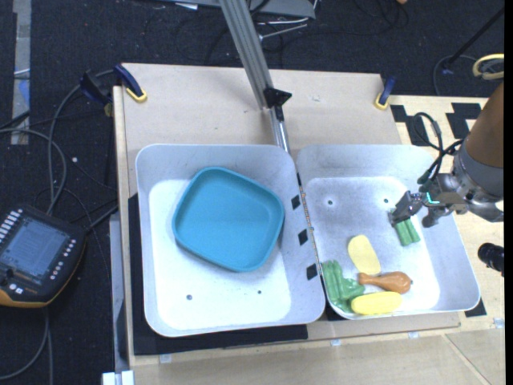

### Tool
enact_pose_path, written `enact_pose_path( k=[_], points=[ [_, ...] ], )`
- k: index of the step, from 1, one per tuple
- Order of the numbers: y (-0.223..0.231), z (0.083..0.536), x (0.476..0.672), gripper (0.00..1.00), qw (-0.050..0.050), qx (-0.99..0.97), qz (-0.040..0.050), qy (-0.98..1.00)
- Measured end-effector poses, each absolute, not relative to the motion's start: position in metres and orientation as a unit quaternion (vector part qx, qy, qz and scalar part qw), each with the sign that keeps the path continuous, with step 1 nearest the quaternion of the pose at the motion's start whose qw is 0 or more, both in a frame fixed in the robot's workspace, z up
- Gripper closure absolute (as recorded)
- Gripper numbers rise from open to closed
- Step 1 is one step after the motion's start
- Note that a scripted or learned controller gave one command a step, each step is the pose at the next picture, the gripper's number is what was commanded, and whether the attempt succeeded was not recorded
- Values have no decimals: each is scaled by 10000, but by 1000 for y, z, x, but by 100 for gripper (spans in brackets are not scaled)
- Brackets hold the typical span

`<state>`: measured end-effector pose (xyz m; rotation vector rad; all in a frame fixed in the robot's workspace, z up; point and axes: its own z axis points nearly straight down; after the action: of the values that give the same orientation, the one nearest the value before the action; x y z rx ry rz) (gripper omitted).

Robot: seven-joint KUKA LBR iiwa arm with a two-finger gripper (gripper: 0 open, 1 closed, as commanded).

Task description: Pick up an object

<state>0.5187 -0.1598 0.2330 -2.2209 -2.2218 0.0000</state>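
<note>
Gripper (pixel 410 212) looks clamped on a green block (pixel 408 231) near the right bin's (pixel 337 167) right edge; I'd lift straight up, slowly.

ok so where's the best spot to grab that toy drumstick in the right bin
Grip the drumstick from above, across its thin bone end on the view's left. The handle is narrow and lies flat; the fat end sits against the yellow piece, so it's more crowded.
</note>
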Motion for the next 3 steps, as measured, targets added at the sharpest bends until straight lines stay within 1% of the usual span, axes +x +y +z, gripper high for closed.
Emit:
enact_pose_path(
  k=[1,2,3],
  points=[
    [-160,233,519,0,1,-7070,0,-7073],
    [-159,191,517,0,15,-7071,10,-7071],
    [-161,130,521,0,24,-7071,16,-7071]
  ],
)
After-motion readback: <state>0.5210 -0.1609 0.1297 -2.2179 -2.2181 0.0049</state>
